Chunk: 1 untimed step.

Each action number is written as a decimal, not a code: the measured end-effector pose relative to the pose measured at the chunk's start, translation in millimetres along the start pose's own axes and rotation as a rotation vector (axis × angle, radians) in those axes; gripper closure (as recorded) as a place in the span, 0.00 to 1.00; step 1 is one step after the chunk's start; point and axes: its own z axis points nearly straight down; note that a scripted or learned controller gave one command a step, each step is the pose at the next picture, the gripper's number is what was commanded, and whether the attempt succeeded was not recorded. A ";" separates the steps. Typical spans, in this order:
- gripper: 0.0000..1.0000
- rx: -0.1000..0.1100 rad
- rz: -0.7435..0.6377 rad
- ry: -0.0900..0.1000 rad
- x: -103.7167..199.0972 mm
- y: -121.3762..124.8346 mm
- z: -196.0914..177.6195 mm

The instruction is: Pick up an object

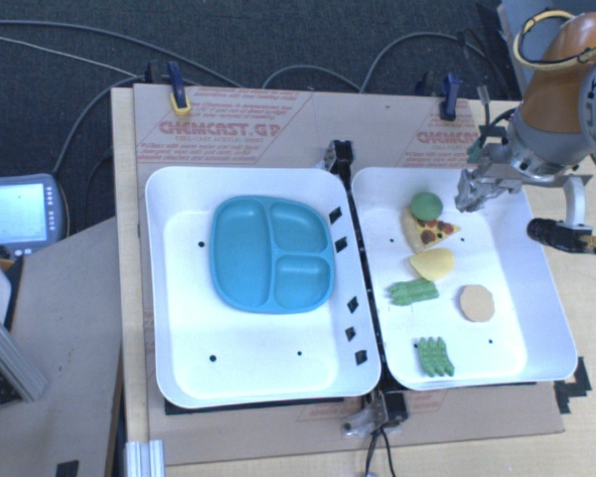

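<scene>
So my jaws are hanging over the upper part of the right bin, just right of the little green round thing. Honestly can't tell from up here if they're released or clenched, and nothing shows between them.

Six items in this bin: that green round one, a pizza slice touching it just below, a yellow wedge under that, a green leafy piece beside the wedge, a tan round cookie-looking thing off to the right on its own, and a green ribbed piece near the front edge. The top four are bunched up close.

Left bin has one blue divided tray. Two blue clamps pin the board on the tabletop, and a small screen sits off to the left.
</scene>
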 end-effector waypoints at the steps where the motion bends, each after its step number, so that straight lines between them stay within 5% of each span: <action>1: 1.00 0.000 0.001 0.000 -9.4 -0.2 -46.2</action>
